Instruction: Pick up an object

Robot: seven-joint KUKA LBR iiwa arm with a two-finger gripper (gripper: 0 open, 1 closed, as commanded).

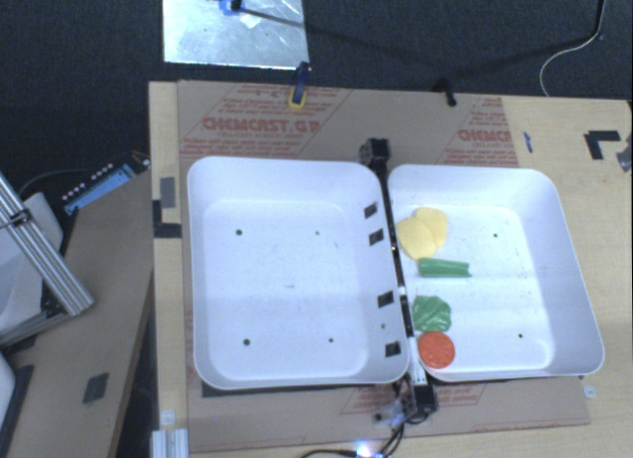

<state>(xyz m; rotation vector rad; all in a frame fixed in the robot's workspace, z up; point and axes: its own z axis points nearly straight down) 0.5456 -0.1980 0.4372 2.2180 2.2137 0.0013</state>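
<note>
We found four candidate objects, all in the right bin (514,288) and all ranged along its left wall. Farthest from the camera lay a pale yellow piece (421,232), flat on the floor. Just below it lay a green bar (443,268), set crosswise and close to the yellow piece; whether the two touched we could not tell. Nearer the camera sat a green leafy item (431,313), and directly below it a red disc (436,349), the two touching or very nearly so, with the disc in the bin's near left corner.

The left bin (287,278) stood against the right one, the seam between them carrying several black clips (376,237). Small dark dots marked both floors.

Both bins rested on a cardboard sheet (257,125) with red lettering, a yellow clip (298,98) at its far edge. Beyond it a silver foil square (234,9) lay on dark carpet. A white cable (574,48) ran at upper right. An aluminium frame (40,258) stood at left.
</note>
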